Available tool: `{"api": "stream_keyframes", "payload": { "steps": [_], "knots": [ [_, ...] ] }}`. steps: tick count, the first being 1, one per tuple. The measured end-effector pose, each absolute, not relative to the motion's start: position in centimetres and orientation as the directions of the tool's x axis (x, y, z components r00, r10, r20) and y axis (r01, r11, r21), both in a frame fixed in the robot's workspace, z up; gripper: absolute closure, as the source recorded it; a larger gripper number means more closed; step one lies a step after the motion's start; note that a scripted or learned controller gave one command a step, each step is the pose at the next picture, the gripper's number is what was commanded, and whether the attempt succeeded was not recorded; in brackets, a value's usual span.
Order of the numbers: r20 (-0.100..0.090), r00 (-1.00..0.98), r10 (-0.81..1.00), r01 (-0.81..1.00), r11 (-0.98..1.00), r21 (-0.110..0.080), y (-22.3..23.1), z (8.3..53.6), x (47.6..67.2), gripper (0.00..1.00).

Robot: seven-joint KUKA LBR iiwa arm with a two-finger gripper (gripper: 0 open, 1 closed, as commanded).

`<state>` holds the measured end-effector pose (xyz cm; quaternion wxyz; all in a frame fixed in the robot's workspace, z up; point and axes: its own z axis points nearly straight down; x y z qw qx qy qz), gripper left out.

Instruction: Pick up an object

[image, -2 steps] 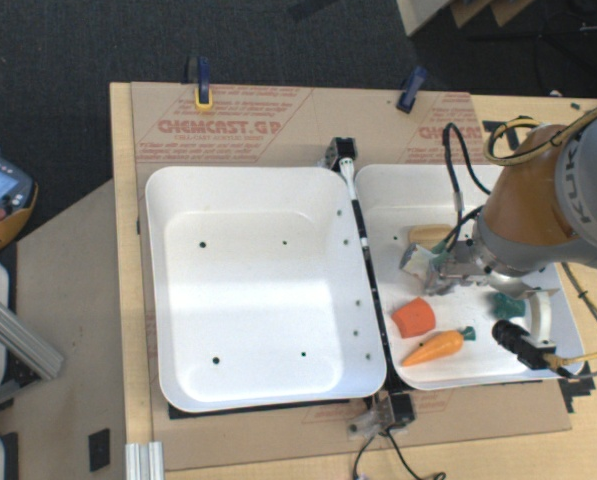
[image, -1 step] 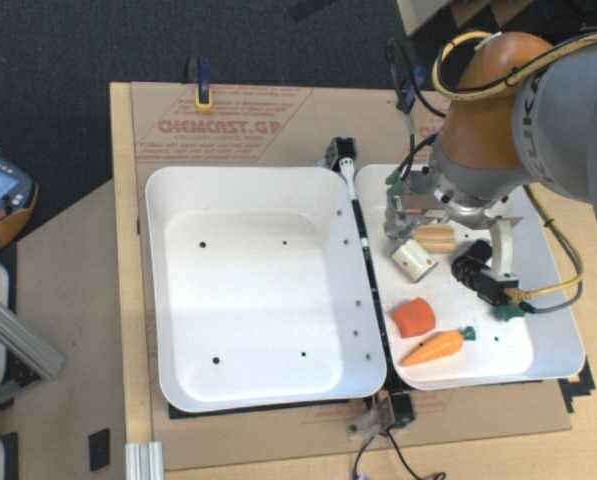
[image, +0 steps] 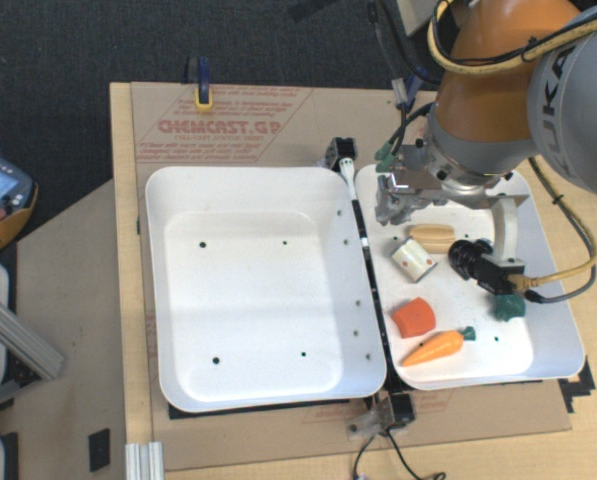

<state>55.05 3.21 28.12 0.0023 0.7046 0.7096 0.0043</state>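
Several objs sit in the right bin (image: 553, 353): tan block (image: 433, 235), white cube (image: 412, 258), red piece (image: 414, 317), toy carrot (image: 435, 347). Tool (image: 394, 208) hovers at bin's far-left corner by the tan block; can't tell its opening. Best: centre over one isolated obj, descend straight, avoid the bin wall.

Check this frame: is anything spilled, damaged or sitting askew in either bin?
Nothing stands out. The carrot, orange block, small white block and tan piece lie loose in the right bin, intact, with nothing over its rim. The gripper hangs above that bin's far end.
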Motion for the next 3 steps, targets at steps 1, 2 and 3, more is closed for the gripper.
{"api": "stream_keyframes", "payload": {
  "steps": [1, 2, 3],
  "knots": [
    [0.002, -0.007, 1.0, 1.0, 0.007, 0.001, 8.5, 30.1, 51.7, 1.0],
    [0.006, -0.008, 1.0, 1.0, 0.008, 0.013, 13.2, 41.7, 49.0, 1.0],
    [0.003, -0.006, 1.0, 1.0, 0.006, 0.005, 17.3, 44.7, 47.9, 1.0]
  ]
}}
